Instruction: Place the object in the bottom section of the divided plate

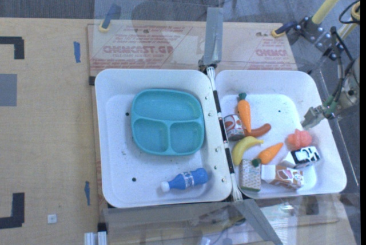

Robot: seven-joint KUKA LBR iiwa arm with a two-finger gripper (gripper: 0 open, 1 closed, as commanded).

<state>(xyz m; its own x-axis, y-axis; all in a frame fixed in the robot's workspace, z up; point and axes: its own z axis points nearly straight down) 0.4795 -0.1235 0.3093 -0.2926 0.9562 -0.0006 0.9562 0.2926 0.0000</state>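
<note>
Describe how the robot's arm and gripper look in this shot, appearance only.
Little of the arm is visible at the right edge of the camera view. The gripper looks like a small pale grey, metallic piece tapering toward the right bin. Above it rises a slim grey-white part with thin dark and greenish cables running along it. It is too blurred to make out any markings.

Gripper point(316, 116) low at right edge.

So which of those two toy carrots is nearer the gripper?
The small carrot lying slanted beside the banana. The bigger carrot with the green top lies farther from the gripper, by the divider.
</note>
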